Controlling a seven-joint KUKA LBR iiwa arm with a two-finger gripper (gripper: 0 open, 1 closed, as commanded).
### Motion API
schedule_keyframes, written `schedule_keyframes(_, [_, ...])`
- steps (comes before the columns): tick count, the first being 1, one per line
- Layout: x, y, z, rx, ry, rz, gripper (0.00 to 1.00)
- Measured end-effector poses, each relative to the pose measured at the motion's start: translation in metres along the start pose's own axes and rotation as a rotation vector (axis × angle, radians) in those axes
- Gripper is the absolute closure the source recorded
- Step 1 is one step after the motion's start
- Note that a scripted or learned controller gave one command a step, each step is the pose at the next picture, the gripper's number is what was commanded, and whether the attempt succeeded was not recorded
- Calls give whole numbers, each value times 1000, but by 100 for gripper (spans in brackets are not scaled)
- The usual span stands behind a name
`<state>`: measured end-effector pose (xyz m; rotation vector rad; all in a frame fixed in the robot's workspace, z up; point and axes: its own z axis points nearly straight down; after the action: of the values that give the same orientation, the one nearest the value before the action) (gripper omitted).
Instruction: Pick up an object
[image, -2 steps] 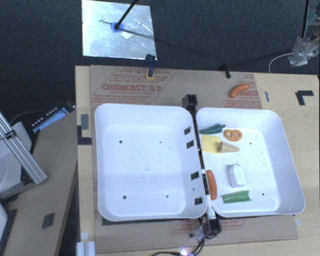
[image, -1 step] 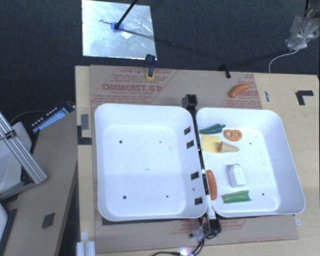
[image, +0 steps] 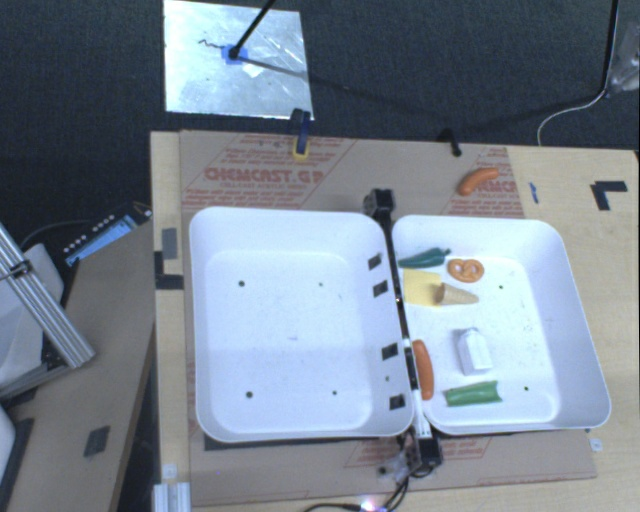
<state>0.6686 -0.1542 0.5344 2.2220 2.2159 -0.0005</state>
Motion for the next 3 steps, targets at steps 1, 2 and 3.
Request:
schedule_keyframes(1, [-56, -1, 10, -1, 0, 1, 100])
schedule_keyframes(2, [28, -43, 174, 16, 9, -11, 100])
schedule_keyframes(3, [40, -67, 33, -16, -1, -8, 100])
